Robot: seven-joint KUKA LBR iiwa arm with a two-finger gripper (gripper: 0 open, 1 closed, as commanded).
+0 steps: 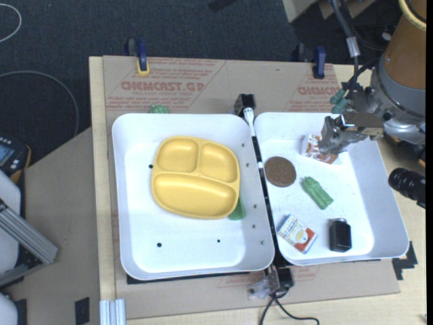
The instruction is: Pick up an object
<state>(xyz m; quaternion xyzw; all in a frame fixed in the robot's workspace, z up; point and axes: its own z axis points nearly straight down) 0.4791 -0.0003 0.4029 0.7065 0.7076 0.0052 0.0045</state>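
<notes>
Packet, red and white, lay at the far side of the right bin when I checked, directly under the gripper. I could not tell whether it had any hold. Nearby sat a brown disc and a green piece.

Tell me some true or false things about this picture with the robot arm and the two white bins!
1. The yellow plastic divided plate lies in the left white bin. True.
2. The brown round disc sits on the yellow plate. False: it lies in the right white bin, near the wall between the bins.
3. The gripper is over the right bin, at the small red and white packet. True.
4. The small black block is in the left bin. False: it lies at the right bin's front.
5. The green plastic piece lies right of the disc. True.
</notes>
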